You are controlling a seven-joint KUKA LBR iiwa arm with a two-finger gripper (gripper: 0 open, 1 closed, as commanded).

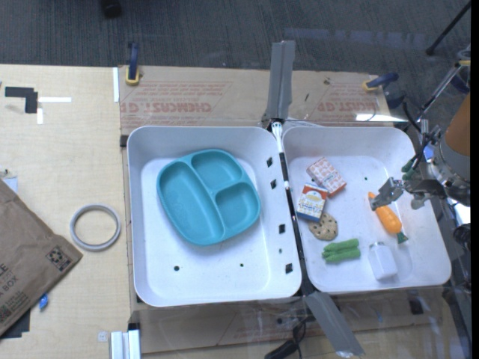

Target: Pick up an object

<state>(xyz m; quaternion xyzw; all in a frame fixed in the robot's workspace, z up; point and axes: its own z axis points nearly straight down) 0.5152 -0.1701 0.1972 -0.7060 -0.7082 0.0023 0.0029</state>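
An orange carrot toy [388, 220] with a small green tip is seen lying in the right bin [352, 142], near that bin's right wall, its green end turned toward the front right corner. The gripper [385, 195] is seen at the carrot's upper end, reaching in over the right wall. Whether the fingers are parted or closed cannot be told, and nothing can be seen clasped between them.

Just in front of the carrot, close to the bin's front right corner, a small white block [382, 262] is found. A green bean-pod toy [341, 250] lies to its left, toward the middle of the front edge. A brown cookie [324, 228] rests beside the pod, touching or nearly touching a small snack box [312, 202] printed in blue, white and orange. A red-and-white patterned packet [326, 176] lies behind that box, toward the bin's centre. These items are set well apart from the carrot, with bare white floor between.

In the left bin [142, 223] a teal divided plate [208, 195] is placed. A roll of tape [95, 226] is left on the counter [60, 163] at the far left.
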